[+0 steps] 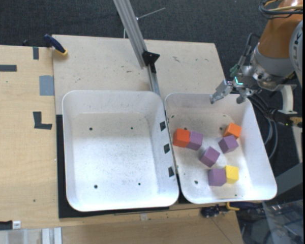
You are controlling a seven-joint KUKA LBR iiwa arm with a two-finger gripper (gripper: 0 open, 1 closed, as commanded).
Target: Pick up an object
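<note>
Hovering over right bin point(259, 151) rim, end effector point(227, 94) spread, ungripping; matte cubes point(210, 156) below.

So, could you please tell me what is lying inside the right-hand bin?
The right-hand bin holds seven small blocks: two orange, four purple and one yellow. The gripper hangs over its far edge, covering some floor there.

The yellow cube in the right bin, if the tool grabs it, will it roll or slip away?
The yellow cube has flat faces, so it will probably sit still rather than roll. It touches a purple cube, so a push would likely shove both. It looks matte and small, probably light and not slippery.
</note>
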